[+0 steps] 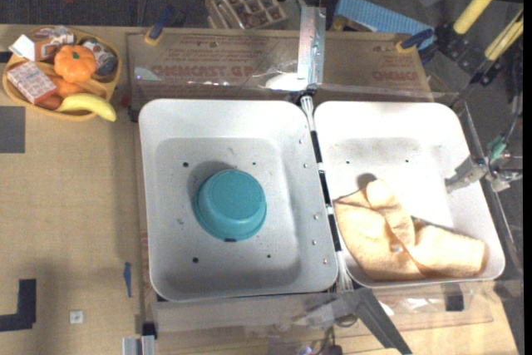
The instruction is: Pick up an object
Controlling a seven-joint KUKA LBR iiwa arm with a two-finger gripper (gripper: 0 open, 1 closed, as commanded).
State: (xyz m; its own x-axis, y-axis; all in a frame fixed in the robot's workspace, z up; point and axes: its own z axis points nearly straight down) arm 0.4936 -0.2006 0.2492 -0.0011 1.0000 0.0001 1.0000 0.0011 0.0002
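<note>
A teal bowl [231, 204] lies upside down near the middle of the left white bin [166, 129]. A crumpled tan cloth [399, 239] fills the front part of the right white bin [399, 125], with one fold standing up near its left end. Bowl and cloth both lie free, with nothing touching them.
A metal divider [314, 154] separates the two bins. A small metal bracket [475, 170] juts over the right bin's right rim. A dish of toy fruit [62, 79] sits at the bench's far left. Cardboard [224, 62] and clutter stand behind the bins.
</note>
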